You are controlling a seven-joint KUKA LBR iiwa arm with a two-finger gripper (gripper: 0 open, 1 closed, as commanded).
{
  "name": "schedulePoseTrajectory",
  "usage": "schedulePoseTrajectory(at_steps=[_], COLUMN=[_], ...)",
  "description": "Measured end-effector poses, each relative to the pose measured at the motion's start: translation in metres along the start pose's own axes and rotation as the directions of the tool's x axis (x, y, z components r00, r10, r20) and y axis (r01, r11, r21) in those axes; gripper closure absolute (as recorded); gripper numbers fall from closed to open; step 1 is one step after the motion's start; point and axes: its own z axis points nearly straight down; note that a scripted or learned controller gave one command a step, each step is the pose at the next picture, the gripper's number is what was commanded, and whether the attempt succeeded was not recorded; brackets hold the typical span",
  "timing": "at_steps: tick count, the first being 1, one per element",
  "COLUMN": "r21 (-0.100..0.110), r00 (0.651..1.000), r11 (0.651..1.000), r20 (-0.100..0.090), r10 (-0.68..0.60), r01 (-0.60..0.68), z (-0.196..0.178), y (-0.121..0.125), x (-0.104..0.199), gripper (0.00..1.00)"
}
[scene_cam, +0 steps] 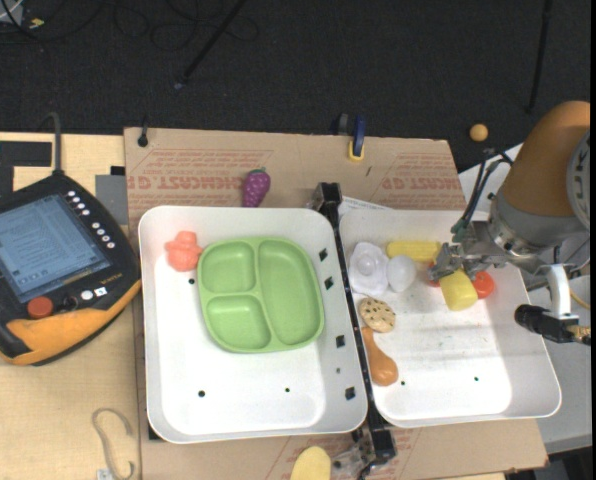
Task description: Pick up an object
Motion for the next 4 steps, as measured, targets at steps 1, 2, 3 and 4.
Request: schedulePoseTrajectory(at_steps=[1, 2, 3, 4], r21=[0.0, 0.003, 0.008, 0.006], r00=[1.0, 1.0, 1.0, 1.0], r11=[1.0, 1.0, 1.0, 1.0], r20=[0.0, -0.001, -0.003, -0.004], r10=[0.003, 0.001, -0.002, -0.005], r01=[-0.003, -0.001, 0.002, 0.005], z=[-0.052, -0.067, -0.058, -0.07], y=[-0.01, -0.01, -0.033, -0.043], x=[-0.002, -0.004, 0.045, 0.101], gripper=[1.0, 1.0, 1.0, 1.0])
